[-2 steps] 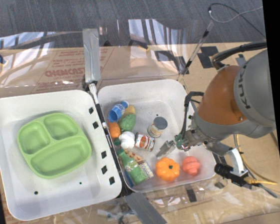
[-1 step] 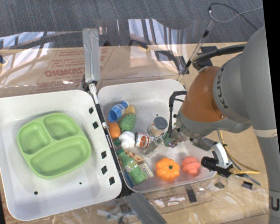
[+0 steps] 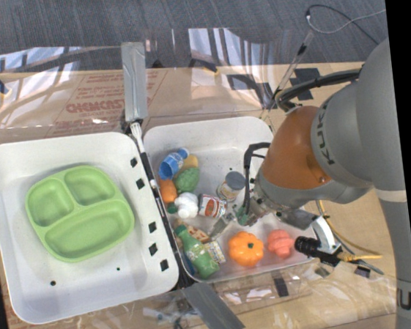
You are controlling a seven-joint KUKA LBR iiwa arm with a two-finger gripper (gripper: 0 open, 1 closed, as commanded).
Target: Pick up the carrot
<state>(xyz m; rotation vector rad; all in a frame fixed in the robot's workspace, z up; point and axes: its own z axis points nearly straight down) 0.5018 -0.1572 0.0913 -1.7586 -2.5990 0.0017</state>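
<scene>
The carrot (image 3: 167, 192) is a small orange piece lying against the left wall of the right bin (image 3: 209, 131), between a green toy vegetable (image 3: 187, 179) and a white round item (image 3: 186, 205). My gripper (image 3: 230, 218) hangs low in the middle of that bin, to the right of the carrot and apart from it, next to a red-and-white can (image 3: 210, 206). The grey wrist with its orange band (image 3: 294, 161) covers the bin's right side.
The right bin also holds a blue item (image 3: 172, 162), a silver can (image 3: 231, 185), an orange pumpkin (image 3: 245, 248), a pink toy (image 3: 280, 242) and a green bottle (image 3: 199, 254). A green divided plate (image 3: 80, 213) lies in the left bin (image 3: 21, 292).
</scene>
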